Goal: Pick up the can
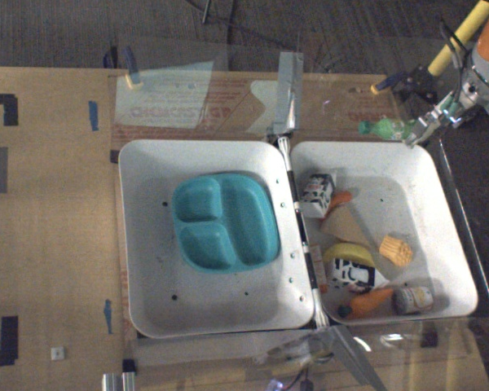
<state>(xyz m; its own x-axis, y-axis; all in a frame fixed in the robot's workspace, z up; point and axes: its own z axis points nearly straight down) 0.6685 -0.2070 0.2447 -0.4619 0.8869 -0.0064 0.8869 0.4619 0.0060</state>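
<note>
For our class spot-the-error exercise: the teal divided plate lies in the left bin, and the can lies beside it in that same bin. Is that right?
Not quite. The teal divided plate does lie in the left bin, but the can lies in the right bin, near its front edge beside a carrot. The camera view shows this.

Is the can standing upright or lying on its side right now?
On its side. The can lies in the right bin's near corner, its length along the floor, beside the carrot.

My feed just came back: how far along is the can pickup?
Nothing looks done: the can lies on its side in the right bin, near the front corner beside a carrot. The gripper hangs beyond the bin's far right corner. Approach, grasp and lift remain.
</note>
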